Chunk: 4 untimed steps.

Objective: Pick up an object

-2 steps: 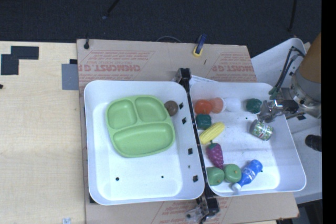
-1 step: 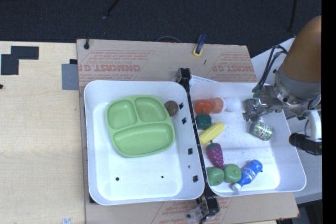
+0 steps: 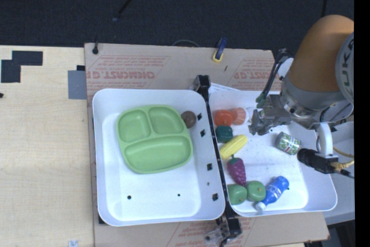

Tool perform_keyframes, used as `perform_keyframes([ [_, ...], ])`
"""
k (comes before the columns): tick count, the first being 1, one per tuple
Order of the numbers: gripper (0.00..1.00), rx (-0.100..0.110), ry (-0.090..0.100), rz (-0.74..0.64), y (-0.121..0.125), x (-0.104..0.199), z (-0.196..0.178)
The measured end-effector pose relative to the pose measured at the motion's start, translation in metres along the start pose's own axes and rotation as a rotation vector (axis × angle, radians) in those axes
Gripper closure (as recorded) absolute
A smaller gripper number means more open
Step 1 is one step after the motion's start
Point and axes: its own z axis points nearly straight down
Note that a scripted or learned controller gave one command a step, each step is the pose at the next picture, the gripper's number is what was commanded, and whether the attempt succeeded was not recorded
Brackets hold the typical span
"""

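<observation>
I had the gripper (image 3: 258,122) low in the right bin (image 3: 324,196), just right of the carrot (image 3: 229,117), lining up a grab; its jaws I couldn't read.

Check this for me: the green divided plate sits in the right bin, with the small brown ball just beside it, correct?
Not quite. The camera view shows the green divided plate in the left bin, not the right one. The small brown ball does sit just beside it, at its upper right edge.

1 fixed camera, high above the bench (image 3: 46,142) — slanted down over both bins (image 3: 104,159).
</observation>
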Motion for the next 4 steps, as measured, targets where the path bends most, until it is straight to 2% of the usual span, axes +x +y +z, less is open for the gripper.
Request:
perform_keyframes([
  [1, 1.0, 0.001, -0.001, 0.002, 0.0, 0.044, 0.001],
  [2, 1.0, 0.001, -0.002, 0.002, -0.008, 0.102, 0.002],
  [3, 1.0, 0.001, -0.002, 0.001, -0.003, 0.158, 0.015],
  [4, 1.0, 0.002, -0.003, 0.007, -0.015, 0.152, 0.011],
])
